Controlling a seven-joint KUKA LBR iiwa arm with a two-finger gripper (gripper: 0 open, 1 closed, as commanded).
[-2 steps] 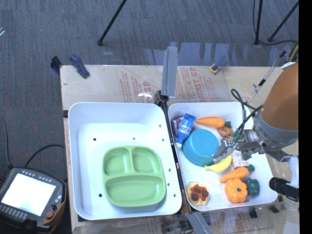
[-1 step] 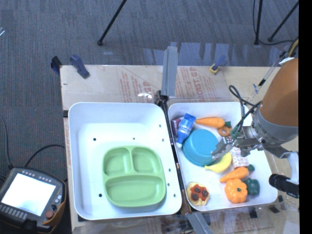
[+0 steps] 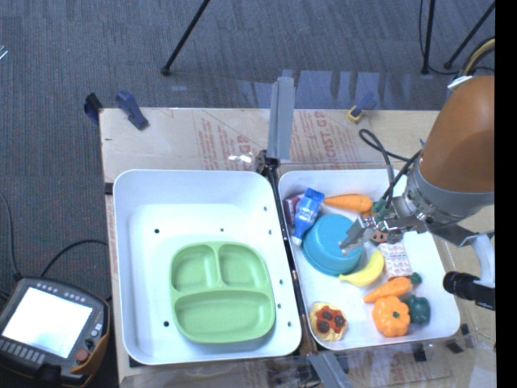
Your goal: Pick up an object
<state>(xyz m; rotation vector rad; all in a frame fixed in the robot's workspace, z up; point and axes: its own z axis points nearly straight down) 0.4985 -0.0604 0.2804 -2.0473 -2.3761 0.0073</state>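
The right bin (image 3: pixel 448 293) holds a blue bowl (image 3: pixel 327 247), a yellow banana (image 3: pixel 365 270) against the bowl's near right side, and a carrot (image 3: pixel 349 203) at the back. My gripper (image 3: pixel 361 235) hangs over the bowl's right rim, reaching in from the right below the orange wrist band. Its fingers (image 3: pixel 352 238) stand apart and open, with nothing between them. A white packet with red print (image 3: pixel 397 259) lies just right of the gripper.
A blue packet (image 3: pixel 308 210) leans at the right bin's back left. A second carrot (image 3: pixel 390 288), an orange pumpkin (image 3: pixel 391 317), a green vegetable (image 3: pixel 418 308) and a small fruit tart (image 3: pixel 329 320) lie along the front. The left bin (image 3: pixel 137 208) holds a green divided plate (image 3: pixel 222 291).
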